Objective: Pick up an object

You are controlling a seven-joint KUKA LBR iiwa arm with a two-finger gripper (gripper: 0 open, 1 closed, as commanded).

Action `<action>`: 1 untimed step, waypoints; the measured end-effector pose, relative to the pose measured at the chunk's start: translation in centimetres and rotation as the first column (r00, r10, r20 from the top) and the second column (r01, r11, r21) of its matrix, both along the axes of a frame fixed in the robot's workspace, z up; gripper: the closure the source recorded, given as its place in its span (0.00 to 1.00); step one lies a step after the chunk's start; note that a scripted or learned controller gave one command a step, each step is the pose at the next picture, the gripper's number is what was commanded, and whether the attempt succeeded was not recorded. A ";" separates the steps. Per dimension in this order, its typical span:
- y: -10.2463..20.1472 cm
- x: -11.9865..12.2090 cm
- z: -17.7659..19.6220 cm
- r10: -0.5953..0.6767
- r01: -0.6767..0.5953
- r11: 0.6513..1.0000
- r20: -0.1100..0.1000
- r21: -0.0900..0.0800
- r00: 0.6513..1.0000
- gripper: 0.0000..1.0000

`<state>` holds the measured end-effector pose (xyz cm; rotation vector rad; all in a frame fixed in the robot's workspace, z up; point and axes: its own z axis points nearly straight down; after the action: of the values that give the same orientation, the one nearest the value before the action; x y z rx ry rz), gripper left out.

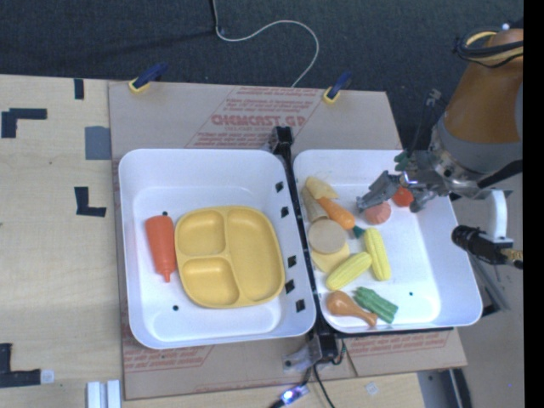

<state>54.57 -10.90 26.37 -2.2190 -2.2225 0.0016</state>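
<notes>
My gripper [375, 197] hangs over the upper middle of the right bin [442, 270], reaching in from the right. Just below its tip lies a small red round piece [378, 213], and a second red piece [402, 198] sits close beside the gripper body. I cannot tell whether either one is touched. An orange carrot [338, 215] lies to the gripper's lower left, beside a pale yellow piece [317, 188] and a cream round disc [325, 236].
Lower in the right bin lie two yellow corn cobs [376, 254] [349, 270], a green piece [376, 303] and a brown drumstick [348, 308]. The left bin [136, 177] holds a yellow divided plate [229, 256] and an orange-red sausage shape [160, 246]. A divider wall [293, 219] separates the bins.
</notes>
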 end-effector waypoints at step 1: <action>-0.3 -0.2 -6.4 -0.001 0.001 1.000 -0.007 0.001 1.000 0.00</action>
<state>54.36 -11.24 19.98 -2.2167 -2.2175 0.0081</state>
